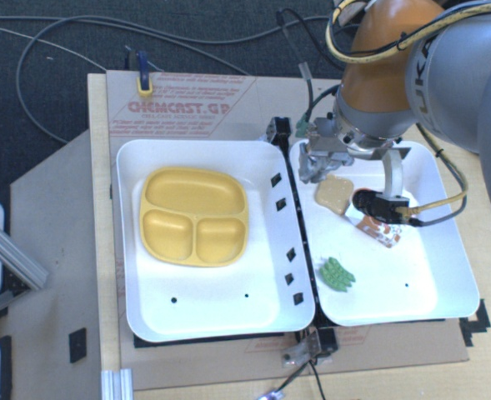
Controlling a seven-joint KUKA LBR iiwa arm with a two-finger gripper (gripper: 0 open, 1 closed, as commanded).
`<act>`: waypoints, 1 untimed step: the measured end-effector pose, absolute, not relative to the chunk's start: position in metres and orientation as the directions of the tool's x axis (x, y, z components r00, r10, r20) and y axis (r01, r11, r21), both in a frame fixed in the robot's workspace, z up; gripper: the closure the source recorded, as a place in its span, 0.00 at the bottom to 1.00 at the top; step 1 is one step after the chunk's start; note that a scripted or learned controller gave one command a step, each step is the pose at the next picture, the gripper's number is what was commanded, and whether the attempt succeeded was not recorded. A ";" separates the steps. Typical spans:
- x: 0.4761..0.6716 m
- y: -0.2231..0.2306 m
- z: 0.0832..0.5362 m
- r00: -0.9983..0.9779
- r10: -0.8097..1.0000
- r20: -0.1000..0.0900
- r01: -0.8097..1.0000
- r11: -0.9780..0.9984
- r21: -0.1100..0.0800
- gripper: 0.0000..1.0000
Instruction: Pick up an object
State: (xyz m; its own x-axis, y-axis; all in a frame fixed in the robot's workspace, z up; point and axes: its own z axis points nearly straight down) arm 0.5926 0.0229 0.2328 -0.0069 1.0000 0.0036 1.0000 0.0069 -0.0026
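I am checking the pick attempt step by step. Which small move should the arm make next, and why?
Probably a short descent straight down onto the tan slice. The claw sits at that slice's upper left edge in the right bin, and nothing shows between its fingers. The green piece lies farther off, toward the near rim, so the slice seems the closest target.

Robot lab: bench (62, 223), white bins (132, 223), loose cables (53, 32).
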 end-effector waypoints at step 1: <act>0.579 0.067 0.226 -0.005 1.000 0.003 1.000 0.005 -0.004 1.00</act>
